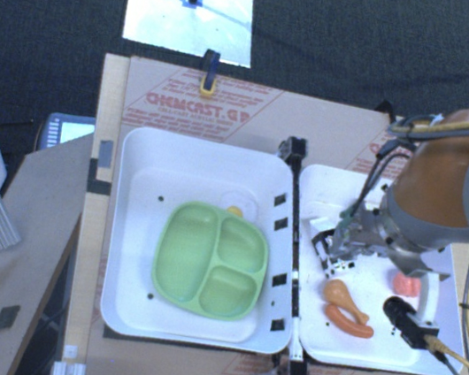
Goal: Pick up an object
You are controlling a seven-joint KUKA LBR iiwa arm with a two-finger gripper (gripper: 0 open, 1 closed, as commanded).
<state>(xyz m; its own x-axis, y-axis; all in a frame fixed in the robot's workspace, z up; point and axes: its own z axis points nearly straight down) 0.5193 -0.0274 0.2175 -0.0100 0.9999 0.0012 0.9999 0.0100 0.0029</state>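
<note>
Three small things lie in the right bin, and any one of them would serve: a tan drumstick-shaped toy, an orange sausage just beside it toward the bin's near edge, and a pink piece farther right, partly behind the arm. The gripper hangs low over the middle of that bin, just above the drumstick in this view and apart from it. You cannot tell from this angle whether it is spread or pressed together, and nothing is seen held in it.

Your nearest target is likely the drumstick. Centre over its thick rounded end, not its thin neck, and turn the wrist so the closing runs across the short width. Because the sausage lies close alongside, come straight down, or you may nudge both. Go low enough to get around the body before closing, since a hard rounded toy will probably squirt out of a shallow pinch. Lift slowly and check that it rises.

Leave the green divided plate in the left bin alone; it is wide and flat and would be a poor pick.
</note>
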